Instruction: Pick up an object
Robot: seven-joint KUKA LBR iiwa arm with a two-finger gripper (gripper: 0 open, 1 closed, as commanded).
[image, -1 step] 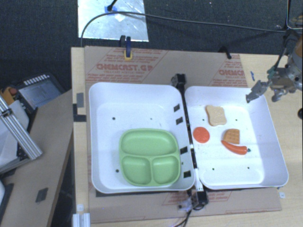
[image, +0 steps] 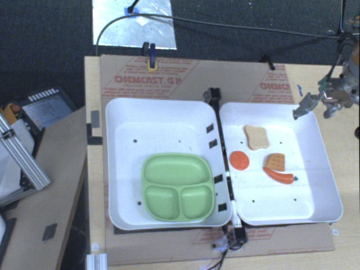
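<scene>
The right bin (image: 328,180) holds a pale slice of toast (image: 256,137), an orange-red round piece (image: 239,160), a small brown square piece (image: 275,161) and a red sausage-like piece (image: 279,176) touching that square's lower edge. My gripper (image: 314,110) hangs above the bin's far right corner, up and to the right of the toast and well apart from all the food. Its two fingers (image: 300,109) are spread, so it is open with nothing between them.
A green divided plate (image: 177,186) lies in the near half of the left bin (image: 115,151). Black clips run along the seam between the bins (image: 219,151). Cables cross the dark floor behind the bench.
</scene>
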